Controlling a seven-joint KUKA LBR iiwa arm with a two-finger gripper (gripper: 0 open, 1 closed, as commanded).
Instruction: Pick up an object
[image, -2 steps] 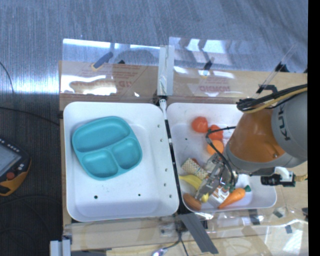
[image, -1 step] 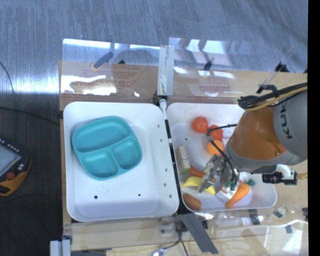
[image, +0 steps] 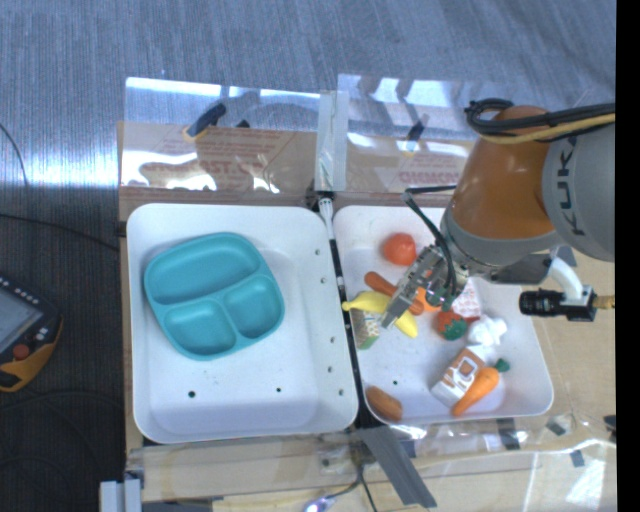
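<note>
My gripper (image: 398, 304) hangs low over the left part of the right bin (image: 530, 400), just above a yellow banana (image: 366, 302). An orange sausage (image: 379, 283) lies right behind the banana, and a red tomato (image: 400, 248) sits further back. A strawberry (image: 450, 325), a white crumpled piece (image: 487, 332), a small carton (image: 458, 372) and a carrot (image: 480, 387) lie to the gripper's right and front. A brown bun (image: 384, 403) rests at the bin's front left corner. Nothing is visibly held.
The left bin (image: 300, 400) holds a teal divided plate (image: 212, 293). The wall between the bins (image: 343, 330) runs close to the banana's left. The arm's orange wrist (image: 500, 190) covers the right bin's back right.
</note>
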